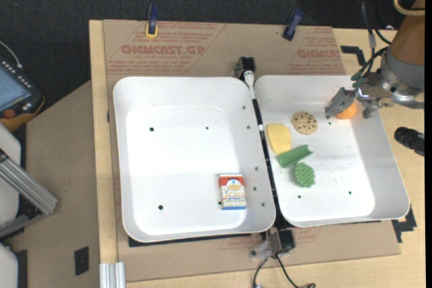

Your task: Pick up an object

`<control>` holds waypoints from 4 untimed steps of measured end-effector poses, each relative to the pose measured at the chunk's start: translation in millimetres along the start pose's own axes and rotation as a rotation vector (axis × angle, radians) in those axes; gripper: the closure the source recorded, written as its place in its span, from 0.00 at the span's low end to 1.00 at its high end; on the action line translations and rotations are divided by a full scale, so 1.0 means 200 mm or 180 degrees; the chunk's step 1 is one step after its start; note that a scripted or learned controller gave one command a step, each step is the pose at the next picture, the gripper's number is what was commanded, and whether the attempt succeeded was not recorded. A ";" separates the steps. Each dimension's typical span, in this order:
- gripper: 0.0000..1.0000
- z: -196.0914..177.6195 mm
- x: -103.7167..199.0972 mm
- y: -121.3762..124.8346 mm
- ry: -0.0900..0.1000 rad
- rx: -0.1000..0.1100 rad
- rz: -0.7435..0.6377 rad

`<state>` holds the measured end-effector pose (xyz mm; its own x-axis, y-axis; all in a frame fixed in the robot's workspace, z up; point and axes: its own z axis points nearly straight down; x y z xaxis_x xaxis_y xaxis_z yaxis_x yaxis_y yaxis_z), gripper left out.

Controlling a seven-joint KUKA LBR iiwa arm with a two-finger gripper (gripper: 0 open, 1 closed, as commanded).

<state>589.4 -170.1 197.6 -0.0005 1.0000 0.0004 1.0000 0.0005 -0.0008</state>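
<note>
- An orange object point(346, 111) sat between the fingers of the gripper point(352, 104), near the far right part of the right bin point(378, 165). The fingers were spread just wide enough to flank it, one dark finger at its left, the other at its right. Whether they pressed on it or it rested on the bin floor could not be told.
- The arm point(408, 54) came in from the right, over the right bin's far corner.
- A round speckled cookie point(304, 122) lay well left of the orange object, apart from it.
- A yellow piece point(279, 137) lay near the cookie, by the bin's left wall.
- A green pod-like item point(294, 156) lay touching the yellow piece's near end, tilted.
- A green bumpy item point(304, 175) lay just beside the pod, nearer the camera.
- The left bin point(135, 145) held a small carton point(232, 191) with red, white and blue print, near its near right corner.
- Both bins rested on a brown cardboard sheet point(202, 44) held by two blue clamps point(152, 20) at the far edge.
</note>
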 end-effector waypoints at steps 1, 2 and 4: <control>1.00 -0.05 0.00 0.00 -0.0004 -0.0011 -0.0004; 1.00 -0.19 0.53 0.03 0.0006 -0.0016 -0.0031; 1.00 -0.39 0.69 -0.28 0.0001 -0.0003 -0.0003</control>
<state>534.1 -31.5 275.2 -0.0015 1.0000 0.0009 1.0000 0.0015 0.0001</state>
